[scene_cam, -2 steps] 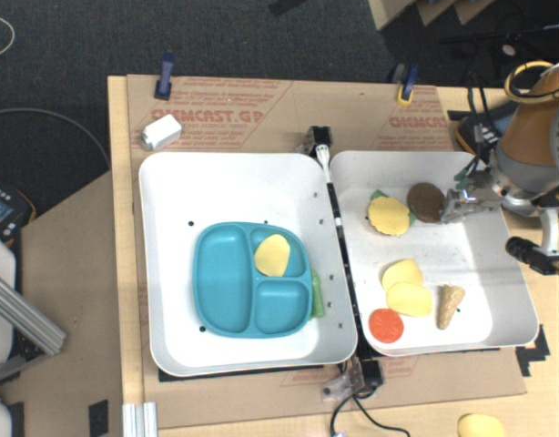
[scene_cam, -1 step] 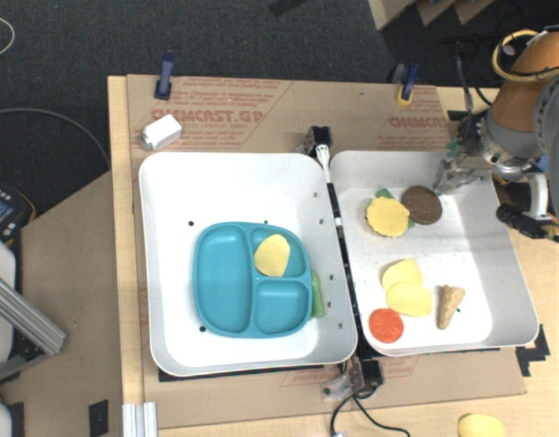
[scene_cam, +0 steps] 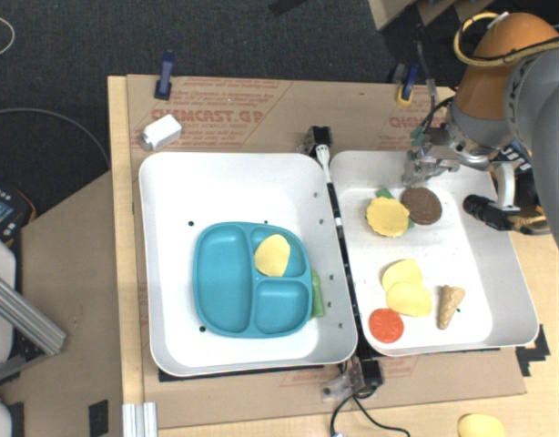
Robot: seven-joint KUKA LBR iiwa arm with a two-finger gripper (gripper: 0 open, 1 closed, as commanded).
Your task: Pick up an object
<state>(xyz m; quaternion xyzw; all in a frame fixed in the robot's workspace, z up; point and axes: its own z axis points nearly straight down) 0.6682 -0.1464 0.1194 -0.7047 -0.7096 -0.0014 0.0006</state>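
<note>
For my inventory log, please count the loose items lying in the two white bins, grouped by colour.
Yellow: 4
Brown: 1
Red: 1
Tan: 1
Teal tray: 1
Total: 8

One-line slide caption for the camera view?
Gripper poised above brown disc in right bin; teal tray in left bin.
</note>
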